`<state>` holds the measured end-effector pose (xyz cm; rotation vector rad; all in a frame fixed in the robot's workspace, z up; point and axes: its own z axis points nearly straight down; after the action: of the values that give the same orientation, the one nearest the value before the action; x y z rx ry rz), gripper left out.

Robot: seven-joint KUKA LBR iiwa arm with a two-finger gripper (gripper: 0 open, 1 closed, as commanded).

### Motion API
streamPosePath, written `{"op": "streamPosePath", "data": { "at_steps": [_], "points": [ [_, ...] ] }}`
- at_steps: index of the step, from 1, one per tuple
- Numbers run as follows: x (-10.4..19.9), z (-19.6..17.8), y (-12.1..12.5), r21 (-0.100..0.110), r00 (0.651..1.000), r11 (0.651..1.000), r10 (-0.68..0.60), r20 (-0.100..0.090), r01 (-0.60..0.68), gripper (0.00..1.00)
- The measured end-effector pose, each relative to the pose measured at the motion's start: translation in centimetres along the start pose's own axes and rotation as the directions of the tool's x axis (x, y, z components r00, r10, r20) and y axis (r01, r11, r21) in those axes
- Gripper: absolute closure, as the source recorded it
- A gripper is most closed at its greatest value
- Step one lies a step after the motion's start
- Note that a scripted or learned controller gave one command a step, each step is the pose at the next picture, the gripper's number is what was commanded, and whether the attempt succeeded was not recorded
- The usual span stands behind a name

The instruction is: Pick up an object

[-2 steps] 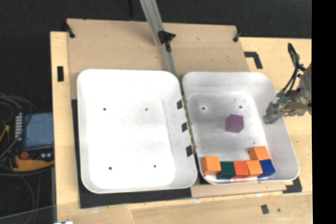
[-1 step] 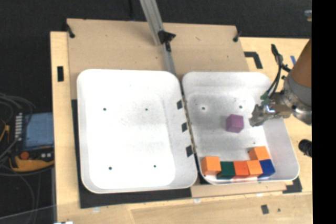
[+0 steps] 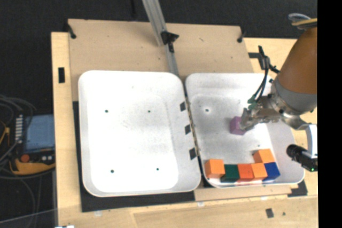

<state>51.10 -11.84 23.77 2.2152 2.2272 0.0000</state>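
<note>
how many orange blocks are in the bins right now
4, all in the right bin: one at the near-left corner, two in the near row, one behind them. The arm may hide others.

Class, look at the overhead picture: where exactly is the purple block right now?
The purple block lies in the right-hand bin, near its middle, right at the gripper, up-view of the row of orange, green and blue blocks along the near wall.
</note>
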Motion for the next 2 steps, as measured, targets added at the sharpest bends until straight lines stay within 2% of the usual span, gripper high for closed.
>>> {"op": "streamPosePath", "data": {
  "at_steps": [1,2],
  "points": [
    [6.2,0.0,-0.6,0.000,1.000,1.000,-0.002,-0.002,0.002,1.00],
    [10.7,0.0,-1.4,0.003,1.000,1.000,-0.002,-0.003,0.002,1.00]
  ]
}}
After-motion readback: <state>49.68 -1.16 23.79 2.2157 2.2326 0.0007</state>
